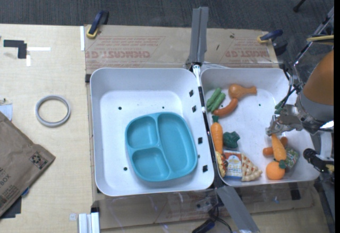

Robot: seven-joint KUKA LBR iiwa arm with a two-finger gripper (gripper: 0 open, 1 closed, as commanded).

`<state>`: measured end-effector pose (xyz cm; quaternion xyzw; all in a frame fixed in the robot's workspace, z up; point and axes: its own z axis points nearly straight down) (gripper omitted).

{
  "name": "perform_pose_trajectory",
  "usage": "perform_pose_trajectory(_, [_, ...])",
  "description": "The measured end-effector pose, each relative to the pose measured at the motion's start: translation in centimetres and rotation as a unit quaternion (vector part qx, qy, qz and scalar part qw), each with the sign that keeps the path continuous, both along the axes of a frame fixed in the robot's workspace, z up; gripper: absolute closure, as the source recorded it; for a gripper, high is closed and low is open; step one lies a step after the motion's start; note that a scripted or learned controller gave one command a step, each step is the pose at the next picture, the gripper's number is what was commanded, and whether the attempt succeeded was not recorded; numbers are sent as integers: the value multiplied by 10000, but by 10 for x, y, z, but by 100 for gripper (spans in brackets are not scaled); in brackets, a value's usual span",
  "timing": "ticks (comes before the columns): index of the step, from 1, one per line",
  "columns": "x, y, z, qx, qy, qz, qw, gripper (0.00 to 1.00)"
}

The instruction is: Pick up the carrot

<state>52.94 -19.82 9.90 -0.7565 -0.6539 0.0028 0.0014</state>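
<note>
— Where was there room in the right bin (249, 70)?
— Its middle floor lay bare, open from above. The carrot (217, 138) lay against the left wall, crowded: broccoli (231, 139) just right of it, a sausage (225, 108) above, a box (231, 164) below.
— And the left bin (141, 75)?
— A blue tray (159, 145) took the centre — bare floor remained along the upper edge.

Cardboard sheet (159, 46) behind the bins: red block print, upside down from this view, repeated left and right of the centre post; letters too blurred to read with certainty; brown box (16, 165) at the left edge of the worktop: black word "BOX" legible, with a small square printed code beside it; food packet (232, 164) in the right bin: printed label, text illegible.
</note>
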Motion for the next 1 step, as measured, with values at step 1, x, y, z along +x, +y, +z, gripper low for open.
perform_pose_trajectory(1, [14,-3,24,1,-25,-178,9998,100])
